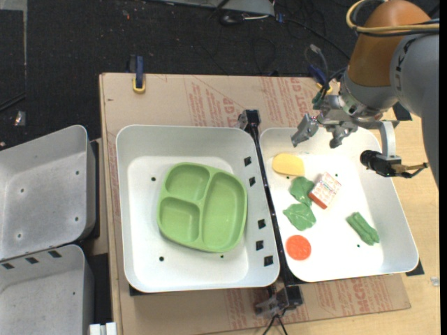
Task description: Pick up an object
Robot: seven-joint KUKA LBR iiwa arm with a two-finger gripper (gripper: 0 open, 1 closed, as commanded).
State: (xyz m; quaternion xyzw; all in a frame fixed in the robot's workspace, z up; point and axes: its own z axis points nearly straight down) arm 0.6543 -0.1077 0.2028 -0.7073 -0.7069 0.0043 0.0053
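Your bench [188, 93] carries two shallow white bins side by side, with the grey arm [408, 54] reaching in from the right, its orange band above the wrist. The left bin [133, 187] holds a green divided tray [202, 206], lying flat near its middle. The right bin [398, 208] holds the small pieces you can pick from: a yellow piece [288, 164] at the far left corner, two green leafy pieces [301, 202] just nearer than it, a small red and white box [325, 190] touching or just beside the upper leaf, a green pickle-like piece [363, 228] toward the right, and a flat red disc [299, 247] nearest you.

The gripper [318, 132] hangs over the far edge of the right bin, its two fingers spread apart and nothing between them. It sits just beyond the yellow piece and right of it, apart from every object.

Your nearest target looks to be the yellow piece, and that is where trouble could start. It lies close to the bin's far wall and the divider, so one finger may strike the rim on the way down. Its rounded shape may squirt out as the fingers close. The box and leaves crowd together, so a grasp there could catch two things or nudge one away.
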